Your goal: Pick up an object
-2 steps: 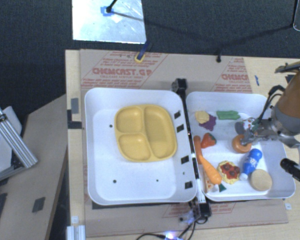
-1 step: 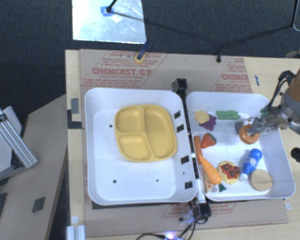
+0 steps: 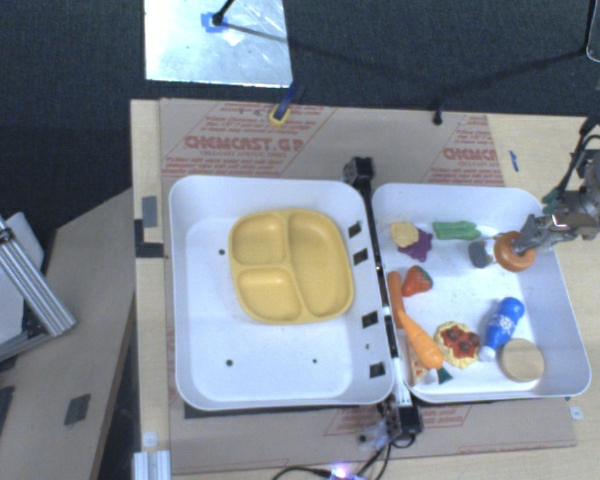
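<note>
Robot lab: paired white bins (image 3: 195, 298) on test bench (image 3: 150, 148).

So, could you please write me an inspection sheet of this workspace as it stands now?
Surface: bench bearing two white bins side by side.
Job's things: right bin holds an orange ring, green piece, carrot, blue bottle, round tan disc and other small toys.
Clutter: yellow divided plate in the left bin.
Grippers: gripper over the right bin's far right, at the orange ring; grip cannot be told.
Cables: black cable across the dark floor.
Surroundings: shiny sheet beyond the bench.
</note>
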Controlling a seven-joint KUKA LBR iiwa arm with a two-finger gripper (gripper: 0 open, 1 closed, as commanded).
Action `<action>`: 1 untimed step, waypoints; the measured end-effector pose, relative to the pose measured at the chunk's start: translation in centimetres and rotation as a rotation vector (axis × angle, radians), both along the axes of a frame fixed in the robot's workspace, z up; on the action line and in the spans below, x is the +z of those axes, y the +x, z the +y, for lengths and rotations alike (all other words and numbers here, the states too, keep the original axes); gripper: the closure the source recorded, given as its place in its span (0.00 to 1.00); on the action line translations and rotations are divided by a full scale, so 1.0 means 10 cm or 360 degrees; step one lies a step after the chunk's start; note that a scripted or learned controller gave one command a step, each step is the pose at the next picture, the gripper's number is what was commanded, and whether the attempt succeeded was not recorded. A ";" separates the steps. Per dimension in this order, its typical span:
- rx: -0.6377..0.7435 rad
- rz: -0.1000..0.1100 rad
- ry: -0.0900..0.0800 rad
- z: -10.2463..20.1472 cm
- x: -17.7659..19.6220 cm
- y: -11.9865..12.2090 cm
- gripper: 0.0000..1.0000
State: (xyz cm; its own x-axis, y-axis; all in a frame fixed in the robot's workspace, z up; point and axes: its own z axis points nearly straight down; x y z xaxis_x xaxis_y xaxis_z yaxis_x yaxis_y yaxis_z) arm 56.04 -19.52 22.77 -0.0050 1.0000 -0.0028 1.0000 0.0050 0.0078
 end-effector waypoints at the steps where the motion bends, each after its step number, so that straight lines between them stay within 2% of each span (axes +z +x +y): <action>1: 0.0005 0.0010 0.0006 0.45 -0.03 -0.10 1.00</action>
